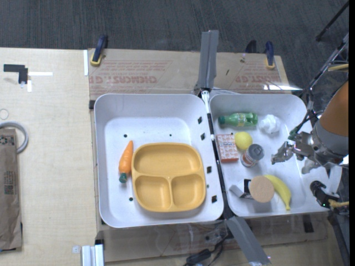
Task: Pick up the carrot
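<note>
The carrot (126, 158), orange with a small green tip at its near end, lies in the left bin (111, 115). It rests against the left edge of a yellow divided plate (168, 176). My gripper (284, 153) hangs over the right side of the right bin (288, 101), far to the right of the carrot. It sits just right of a small can (252, 155), and nothing shows in its hold.
The right bin holds a green bottle (238, 119), a white crumpled item (270, 124), a lemon (243, 140), a red and white box (226, 147), a banana (280, 188) and a round tan disc (261, 189). A divider ridge (209, 143) separates the bins.
</note>
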`<move>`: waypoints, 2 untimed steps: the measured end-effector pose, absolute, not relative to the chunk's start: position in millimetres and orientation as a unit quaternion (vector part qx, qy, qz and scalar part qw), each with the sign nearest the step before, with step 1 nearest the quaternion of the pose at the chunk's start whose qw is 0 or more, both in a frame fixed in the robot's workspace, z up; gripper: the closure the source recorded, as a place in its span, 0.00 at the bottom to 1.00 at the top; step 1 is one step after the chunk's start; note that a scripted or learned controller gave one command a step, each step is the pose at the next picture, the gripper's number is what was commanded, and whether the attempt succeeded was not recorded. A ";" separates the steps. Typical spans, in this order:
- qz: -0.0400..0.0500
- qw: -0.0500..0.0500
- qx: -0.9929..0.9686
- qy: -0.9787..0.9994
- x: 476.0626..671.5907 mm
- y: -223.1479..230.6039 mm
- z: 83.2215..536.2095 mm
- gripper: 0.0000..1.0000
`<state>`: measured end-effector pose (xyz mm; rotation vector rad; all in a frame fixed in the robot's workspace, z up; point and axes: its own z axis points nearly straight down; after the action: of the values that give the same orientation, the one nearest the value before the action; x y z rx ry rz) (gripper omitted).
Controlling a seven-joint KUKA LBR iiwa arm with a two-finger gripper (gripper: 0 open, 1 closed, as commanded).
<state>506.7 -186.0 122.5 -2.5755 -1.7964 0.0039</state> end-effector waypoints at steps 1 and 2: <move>-0.002 0.007 -0.844 -0.536 501.8 -204.2 91.4 0.00; -0.003 0.006 -0.864 -0.503 480.8 -204.8 91.9 0.00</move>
<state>480.8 -204.8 91.9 -2.7043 -1.5742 -0.0096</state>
